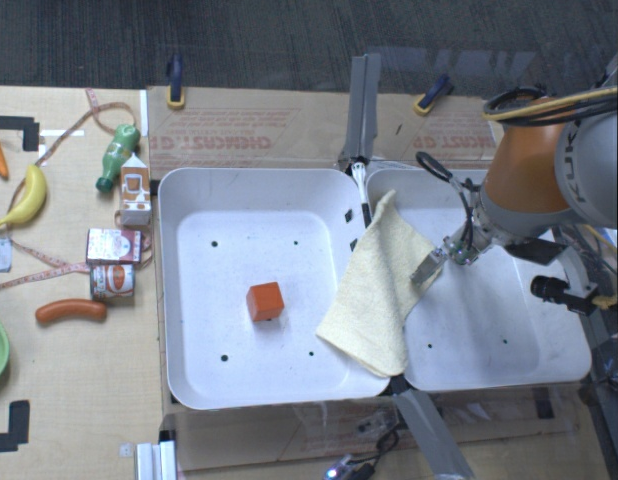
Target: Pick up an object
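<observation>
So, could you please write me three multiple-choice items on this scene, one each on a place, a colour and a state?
1. Where does the block lie?
A. left bin
B. right bin
C. on the bench

2. What colour is the cloth?
A. blue
B. pale yellow
C. black

3. How does the cloth lie?
A. folded in the left bin
B. draped over the divider between both bins
C. rolled up on the bench

Key: 1 A, the block sits on the floor of the left bin. 2 B, it is pale yellow against the white bins. 3 B, it spans the divider, with the gripper at its right edge.
</observation>
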You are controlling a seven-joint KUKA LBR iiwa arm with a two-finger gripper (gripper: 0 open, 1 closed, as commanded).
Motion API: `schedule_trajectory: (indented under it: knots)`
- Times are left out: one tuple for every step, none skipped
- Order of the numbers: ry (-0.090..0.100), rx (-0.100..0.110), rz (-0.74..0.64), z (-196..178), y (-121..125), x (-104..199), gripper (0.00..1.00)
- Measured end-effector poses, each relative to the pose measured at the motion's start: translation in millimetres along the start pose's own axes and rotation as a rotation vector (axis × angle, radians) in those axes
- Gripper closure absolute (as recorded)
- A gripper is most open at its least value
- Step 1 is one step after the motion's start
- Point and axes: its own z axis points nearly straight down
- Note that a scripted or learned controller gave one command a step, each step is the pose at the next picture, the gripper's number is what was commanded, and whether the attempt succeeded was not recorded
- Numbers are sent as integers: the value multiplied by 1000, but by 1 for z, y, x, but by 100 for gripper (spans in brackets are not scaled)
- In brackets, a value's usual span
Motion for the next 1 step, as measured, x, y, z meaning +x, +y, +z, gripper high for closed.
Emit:
schedule_trajectory:
  knots:
    - [-2,-1,149,0,51,-33,0]
